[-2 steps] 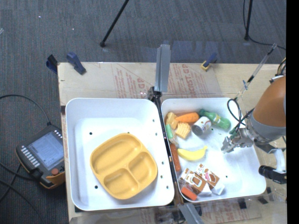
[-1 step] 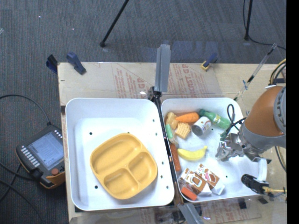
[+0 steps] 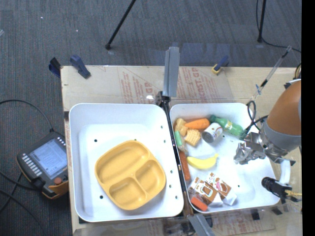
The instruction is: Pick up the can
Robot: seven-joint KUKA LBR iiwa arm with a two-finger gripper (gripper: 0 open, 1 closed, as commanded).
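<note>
The can point(image 3: 212, 132) lies on its side in the right bin point(image 3: 231, 109), white label with a grey open end, between a carrot point(image 3: 198, 124) and a green bottle point(image 3: 229, 126). My gripper point(image 3: 244, 153) hangs over the right part of that bin, about a hand's width right of and below the can, apart from it. The metal fingers point down toward the bin floor, and I see nothing between them.
The left bin point(image 3: 78, 132) holds a yellow divided plate point(image 3: 130, 174). In the right bin lie a banana point(image 3: 203, 162), corn point(image 3: 192, 137), a brown-and-white carton point(image 3: 210, 190) and several small foods along its left wall. A teach pendant point(image 3: 43, 163) sits left of the bench.
</note>
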